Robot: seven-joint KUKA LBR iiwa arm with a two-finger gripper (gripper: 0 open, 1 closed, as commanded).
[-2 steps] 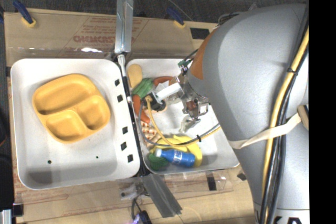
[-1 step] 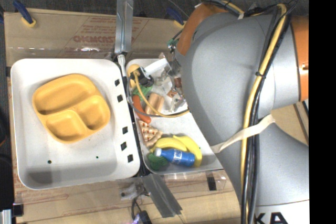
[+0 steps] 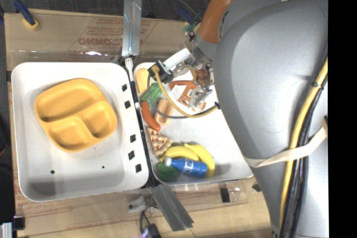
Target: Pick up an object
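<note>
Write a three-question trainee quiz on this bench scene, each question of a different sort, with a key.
1. True or false: the yellow three-compartment plastic tray lies in the left white bin.
2. Multiple choice: the small blue bottle lies right beside which item? A) a red cup B) the yellow banana C) a metal spoon
3. Fill in: the grey arm's gripper is over the ______ white bin.

Key: 1 true; 2 B; 3 right.
</note>
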